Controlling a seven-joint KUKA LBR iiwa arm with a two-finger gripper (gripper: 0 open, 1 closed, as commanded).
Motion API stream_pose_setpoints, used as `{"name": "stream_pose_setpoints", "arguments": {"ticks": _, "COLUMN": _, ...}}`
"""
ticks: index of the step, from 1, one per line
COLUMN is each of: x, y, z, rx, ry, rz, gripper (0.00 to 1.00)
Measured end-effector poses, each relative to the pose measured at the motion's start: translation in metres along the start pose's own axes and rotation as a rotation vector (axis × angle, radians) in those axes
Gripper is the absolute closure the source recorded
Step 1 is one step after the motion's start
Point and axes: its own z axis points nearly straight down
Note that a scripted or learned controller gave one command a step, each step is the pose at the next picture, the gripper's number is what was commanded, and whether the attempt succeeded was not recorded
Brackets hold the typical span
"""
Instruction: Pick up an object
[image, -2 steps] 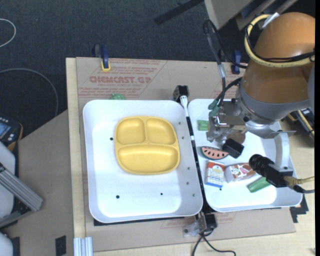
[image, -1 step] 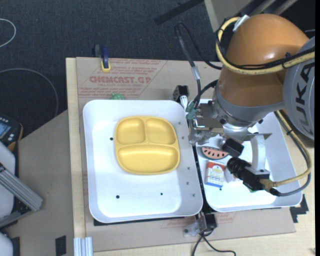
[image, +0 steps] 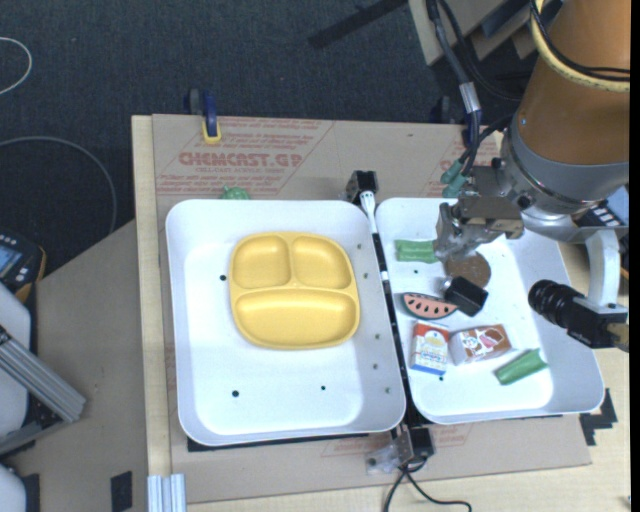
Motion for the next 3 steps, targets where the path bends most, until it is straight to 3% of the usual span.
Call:
{"name": "stream_pose_setpoints", "arguments": {"ticks": 1, "x": -0.047, "y": -0.002, "z": 0.058, "rx": 0.016, "ry": -0.002, "rz": 0.001, "gripper": 1.0}}
{"name": "stream_pose_setpoints", "arguments": {"ticks": 2, "x": 0.008, "y": -0.001, "z": 0.031, "rx": 0.004, "ry": 0.002, "rz": -0.011, "gripper": 1.0}}
{"name": "stream_pose_setpoints", "arguments": {"ticks": 3, "x": 0.013, "y": -0.002, "z": 0.065, "rx": 0.015, "ry": 0.0, "rz": -0.005, "gripper": 1.0}}
